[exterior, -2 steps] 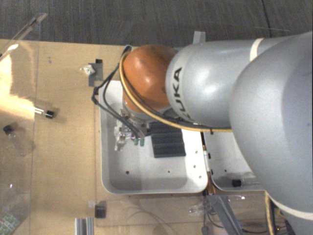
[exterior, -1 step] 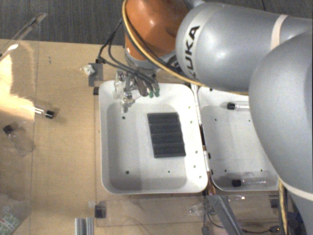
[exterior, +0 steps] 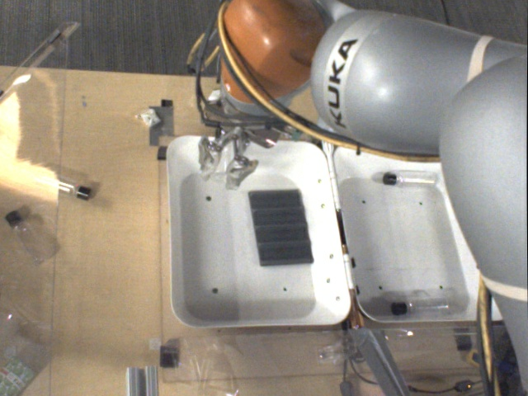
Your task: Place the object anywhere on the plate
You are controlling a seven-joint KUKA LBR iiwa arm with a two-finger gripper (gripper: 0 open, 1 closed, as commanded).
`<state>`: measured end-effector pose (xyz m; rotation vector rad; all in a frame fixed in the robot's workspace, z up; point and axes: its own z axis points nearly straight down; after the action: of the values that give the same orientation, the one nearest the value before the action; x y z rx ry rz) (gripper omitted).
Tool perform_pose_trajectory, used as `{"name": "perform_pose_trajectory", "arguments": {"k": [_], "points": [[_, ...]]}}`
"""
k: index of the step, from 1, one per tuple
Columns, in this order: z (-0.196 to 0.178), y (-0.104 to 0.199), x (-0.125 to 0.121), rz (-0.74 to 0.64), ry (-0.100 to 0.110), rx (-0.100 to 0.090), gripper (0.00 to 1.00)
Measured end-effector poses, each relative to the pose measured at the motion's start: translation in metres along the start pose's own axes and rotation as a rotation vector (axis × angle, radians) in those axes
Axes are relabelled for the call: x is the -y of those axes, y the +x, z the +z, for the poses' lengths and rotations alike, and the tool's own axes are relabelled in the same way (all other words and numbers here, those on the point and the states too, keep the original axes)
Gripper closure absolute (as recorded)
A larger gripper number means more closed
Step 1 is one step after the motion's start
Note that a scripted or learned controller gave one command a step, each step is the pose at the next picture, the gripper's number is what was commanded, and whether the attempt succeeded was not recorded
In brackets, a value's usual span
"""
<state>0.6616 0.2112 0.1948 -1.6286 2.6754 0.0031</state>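
Observation:
A dark ribbed rectangular plate (exterior: 280, 226) lies flat in the middle of the left bin (exterior: 191, 295). My gripper (exterior: 227, 162) hangs over that bin's far left corner, up and to the left of the plate and apart from it. I see nothing clearly held in it. Two clear tubes with black caps lie in the right bin (exterior: 462, 246): one tube (exterior: 408, 178) along the far wall, the other tube (exterior: 421, 306) along the near wall.
The grey arm and its orange band (exterior: 268, 35) cover the far edge of both bins. On the bench to the left lie a clear capped tube (exterior: 73, 190) and a small clear vial (exterior: 29, 233). Black blocks (exterior: 163, 122) stand near the left bin's corners.

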Motion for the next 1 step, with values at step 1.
{"name": "perform_pose_trajectory", "arguments": {"k": [1], "points": [[0.0973, -0.0143, 0.0005, -0.414, 0.000, 0.001, 1.00]]}}
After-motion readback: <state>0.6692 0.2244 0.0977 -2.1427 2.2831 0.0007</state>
